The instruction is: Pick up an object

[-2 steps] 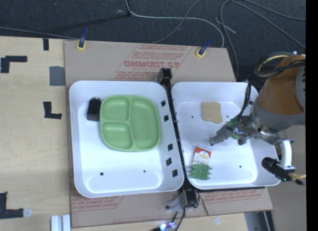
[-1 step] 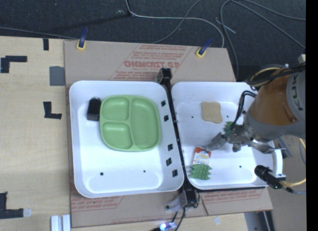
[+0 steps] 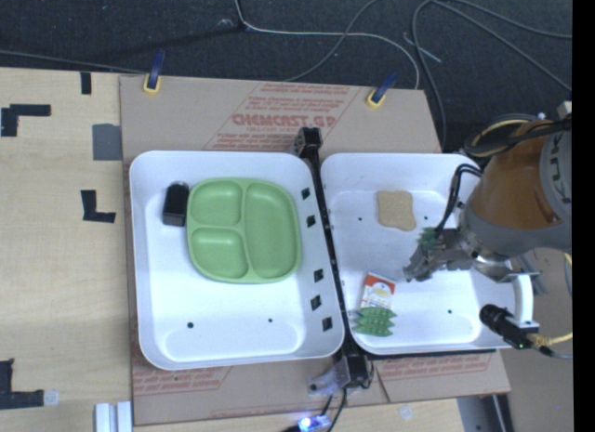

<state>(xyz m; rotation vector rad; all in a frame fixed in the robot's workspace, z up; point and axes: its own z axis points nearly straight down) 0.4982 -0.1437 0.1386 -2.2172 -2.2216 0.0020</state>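
My gripper (image 3: 426, 258) hangs low over the right bin (image 3: 353, 172), near its right side. A small green thing (image 3: 430, 237) shows at the fingers, but I cannot make out whether it sits between them. A tan, cookie-like piece (image 3: 396, 209) lies up and to the left of the gripper. A small packet with an orange top and green bottom (image 3: 376, 307) lies near the bin's front left. In the left bin (image 3: 149, 263) rest a green divided plate (image 3: 244, 229) and a small black block (image 3: 175, 203) to its left.
The arm's grey body and orange band (image 3: 516, 189) cover the right bin's right wall. A black divider (image 3: 321, 235) runs between the bins. Cables (image 3: 372, 12) trail across the dark floor behind the bench.
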